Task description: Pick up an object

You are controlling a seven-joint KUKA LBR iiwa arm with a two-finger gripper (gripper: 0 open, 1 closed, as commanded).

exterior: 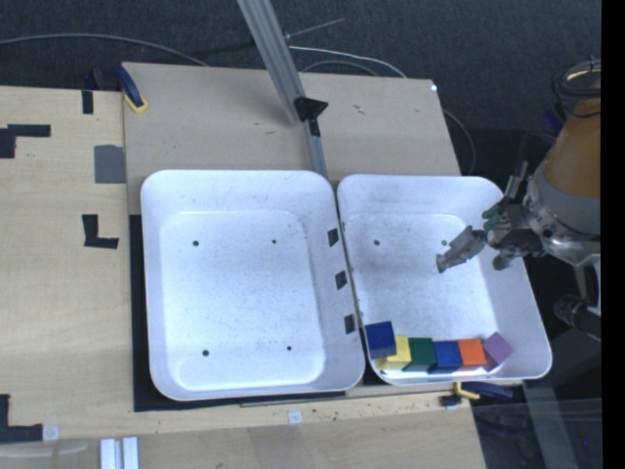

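The arm (576,179) reaches in from the right, its orange band above the grey wrist; the claw (457,254) hangs over the right-hand part of the right bin (410,195), pointing left and slightly down; whether it is open or closed cannot be told from this angle, and nothing can be seen in its grasp.

The task's things lie in a row along the near wall of the right bin, well apart from the claw: a blue block (379,337) at the left end, standing a little higher than the rest; a yellow block (396,356) just beside it; then a green block (421,350), a second blue block (447,355), an orange block (472,352) and a purple block (497,346) tilted against the bin's corner; the blocks touch one another.

The left bin (239,189) sits beside it on the worktop (59,193); a slanted metal rail (269,37) rises from behind the bins; no writing or label can be read anywhere.
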